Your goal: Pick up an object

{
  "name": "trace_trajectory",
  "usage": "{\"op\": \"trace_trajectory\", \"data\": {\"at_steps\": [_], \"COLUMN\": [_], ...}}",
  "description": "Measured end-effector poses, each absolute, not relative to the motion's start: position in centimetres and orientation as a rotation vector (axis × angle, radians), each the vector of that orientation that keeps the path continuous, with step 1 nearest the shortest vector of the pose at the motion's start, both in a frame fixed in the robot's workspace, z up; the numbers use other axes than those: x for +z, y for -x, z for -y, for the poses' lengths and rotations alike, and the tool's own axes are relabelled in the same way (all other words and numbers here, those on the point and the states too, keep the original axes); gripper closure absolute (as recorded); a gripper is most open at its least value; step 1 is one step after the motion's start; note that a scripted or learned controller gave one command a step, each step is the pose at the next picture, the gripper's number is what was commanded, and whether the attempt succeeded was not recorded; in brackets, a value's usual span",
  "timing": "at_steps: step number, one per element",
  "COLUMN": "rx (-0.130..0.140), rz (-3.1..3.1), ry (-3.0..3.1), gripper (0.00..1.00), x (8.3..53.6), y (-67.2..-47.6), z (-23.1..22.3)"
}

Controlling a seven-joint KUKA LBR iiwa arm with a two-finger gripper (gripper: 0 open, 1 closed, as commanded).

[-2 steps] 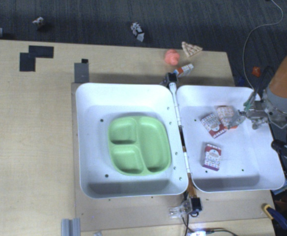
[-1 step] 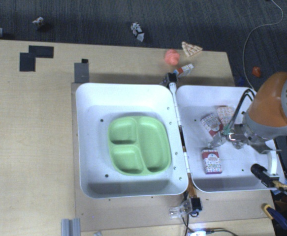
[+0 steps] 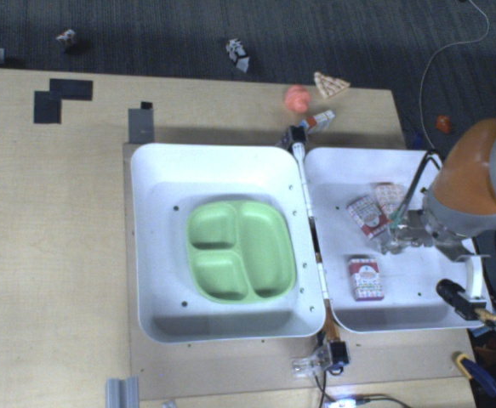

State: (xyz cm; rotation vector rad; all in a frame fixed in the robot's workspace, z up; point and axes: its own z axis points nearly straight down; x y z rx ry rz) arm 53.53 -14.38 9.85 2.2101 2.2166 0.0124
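The right bin (image 3: 341, 313) holds a small red-and-white box (image 3: 365, 279) lying flat near its front. Two patterned red-and-white packets (image 3: 368, 211) lie further back in the same bin, one beside the other. My gripper (image 3: 398, 235) is low over the right bin, just right of the packets and behind the box. The grey wrist and the orange band (image 3: 473, 177) cover most of it.
A green divided tray (image 3: 241, 250) lies in the left bin (image 3: 158, 185). Behind the bins on the bench are an orange ball (image 3: 297, 99), a pizza-slice toy (image 3: 331, 84) and a small tube (image 3: 316, 123). Cables run along the right side.
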Motion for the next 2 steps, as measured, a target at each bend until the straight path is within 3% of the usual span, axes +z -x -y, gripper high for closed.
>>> {"op": "trace_trajectory", "data": {"at_steps": [1,2], "rx": [0.006,0.004], "rz": [-2.224,-2.225], "ry": [-2.215,-2.215], "gripper": [1.00,0.00], "x": [18.54,18.51], "y": [-60.78,-60.75], "z": [4.86,4.93]}}
